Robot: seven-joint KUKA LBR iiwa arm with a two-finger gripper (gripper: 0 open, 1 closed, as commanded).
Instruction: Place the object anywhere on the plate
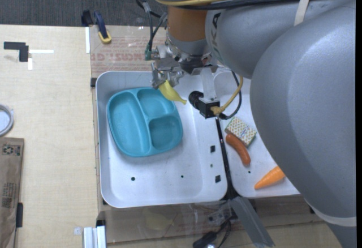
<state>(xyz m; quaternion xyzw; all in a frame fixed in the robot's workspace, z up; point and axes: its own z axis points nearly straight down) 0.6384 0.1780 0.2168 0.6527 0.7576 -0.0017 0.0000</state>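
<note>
The gripper (165, 78) hangs just over the far rim of the blue plate (145, 122), its fingers closed on a yellow banana (170, 93) (only the dangling lower part is clear) that droops over that rim. To do this step well, I judge it should carry the banana a little further in over 1 of the plate's 3 compartments, lower it close, then let go. The sausage (238, 148), sponge (240, 129) and carrot (269, 178) lie well right of the plate.
</note>
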